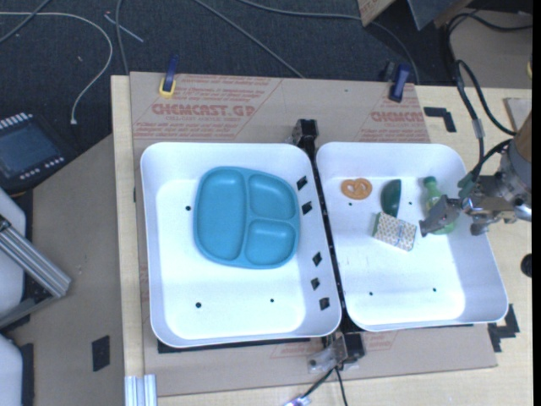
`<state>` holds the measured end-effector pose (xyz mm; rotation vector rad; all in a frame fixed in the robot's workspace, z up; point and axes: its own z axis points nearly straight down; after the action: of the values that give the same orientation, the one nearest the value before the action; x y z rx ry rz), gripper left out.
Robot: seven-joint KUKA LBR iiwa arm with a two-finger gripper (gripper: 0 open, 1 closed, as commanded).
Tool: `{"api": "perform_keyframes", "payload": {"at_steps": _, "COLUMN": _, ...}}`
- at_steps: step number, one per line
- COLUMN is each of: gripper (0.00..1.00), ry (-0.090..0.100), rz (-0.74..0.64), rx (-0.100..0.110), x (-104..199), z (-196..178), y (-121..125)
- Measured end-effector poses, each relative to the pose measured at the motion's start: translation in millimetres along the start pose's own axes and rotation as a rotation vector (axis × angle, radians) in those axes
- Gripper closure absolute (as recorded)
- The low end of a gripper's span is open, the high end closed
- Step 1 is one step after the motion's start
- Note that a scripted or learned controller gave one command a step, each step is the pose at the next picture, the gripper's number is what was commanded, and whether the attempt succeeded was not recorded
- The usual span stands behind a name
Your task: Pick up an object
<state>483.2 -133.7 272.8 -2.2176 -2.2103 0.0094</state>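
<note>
Objects for picking lie in the right-hand shallow white bin (423,307): nearest the camera a small patterned silvery packet (396,231), tilted; just beyond it a dark green rounded piece (391,196), an orange pretzel-shaped item (357,189) to its left, and a light green object (436,194) to its right. The gripper (441,216) reaches over that bin's right side, near the light green object; whether its fingers are apart or together cannot be told. The left-hand white bin (228,303) holds a blue three-compartment plastic plate (247,216).
</note>
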Motion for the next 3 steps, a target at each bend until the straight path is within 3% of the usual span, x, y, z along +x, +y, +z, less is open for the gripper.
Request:
{"api": "perform_keyframes", "payload": {"at_steps": 1, "gripper": 0.00, "ry": -0.002, "rz": -0.003, "rx": -0.011, "x": 0, "z": -5, "y": 2}}
{"api": "perform_keyframes", "payload": {"at_steps": 3, "gripper": 0.00, "ry": 0.000, "rz": -0.004, "rx": -0.005, "x": 14, "z": 106, "y": 5}}
